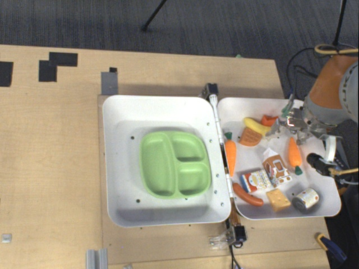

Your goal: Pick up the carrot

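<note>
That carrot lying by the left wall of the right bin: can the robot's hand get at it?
Probably yes. The carrot lies uncovered, nothing stacked on it, though the bin wall crowds one side. The hand is across the bin.

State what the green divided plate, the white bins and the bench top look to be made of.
Green divided plate: likely moulded plastic, with uniform colour, soft sheen and rounded compartment walls.
Left bin and right bin: probably plastic or coated metal, smooth white with rounded rims; the look leaves it open.
Bench top: seemingly wood or plywood, pale tan, matte, faintly grained.
</note>
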`<state>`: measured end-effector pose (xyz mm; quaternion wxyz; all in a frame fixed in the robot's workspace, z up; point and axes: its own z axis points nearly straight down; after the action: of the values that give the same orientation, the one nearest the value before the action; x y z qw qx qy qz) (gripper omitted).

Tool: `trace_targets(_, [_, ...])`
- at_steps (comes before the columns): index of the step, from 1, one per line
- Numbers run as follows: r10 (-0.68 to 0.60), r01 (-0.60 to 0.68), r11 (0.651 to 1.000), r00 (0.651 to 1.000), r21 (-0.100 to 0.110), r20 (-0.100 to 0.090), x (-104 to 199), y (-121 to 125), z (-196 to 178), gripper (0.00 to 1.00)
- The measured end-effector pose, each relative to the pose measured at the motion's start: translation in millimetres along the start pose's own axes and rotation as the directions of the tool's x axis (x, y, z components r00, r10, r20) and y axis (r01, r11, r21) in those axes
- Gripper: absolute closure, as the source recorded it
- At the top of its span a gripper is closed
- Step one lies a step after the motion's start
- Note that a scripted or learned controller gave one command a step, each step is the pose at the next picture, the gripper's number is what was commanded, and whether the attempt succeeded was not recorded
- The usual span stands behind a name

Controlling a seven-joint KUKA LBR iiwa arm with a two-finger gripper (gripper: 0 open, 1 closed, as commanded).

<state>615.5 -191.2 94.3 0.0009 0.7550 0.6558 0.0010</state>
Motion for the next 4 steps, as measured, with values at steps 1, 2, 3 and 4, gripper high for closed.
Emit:
trace_targets(1, [-0.366,0.366,0.930,0.930,0.000,0.000,11,-13,9,0.00])
trace_targets(2, [-0.367,0.367,0.930,0.930,-0.006,0.003,12,-11,-3,1.00])
trace_targets(3, [-0.405,0.405,0.914,0.914,-0.003,0.001,64,-40,-97,1.00])
trace_targets(4, [-0.404,0.404,0.915,0.915,-0.001,0.001,63,-41,-96,0.00])
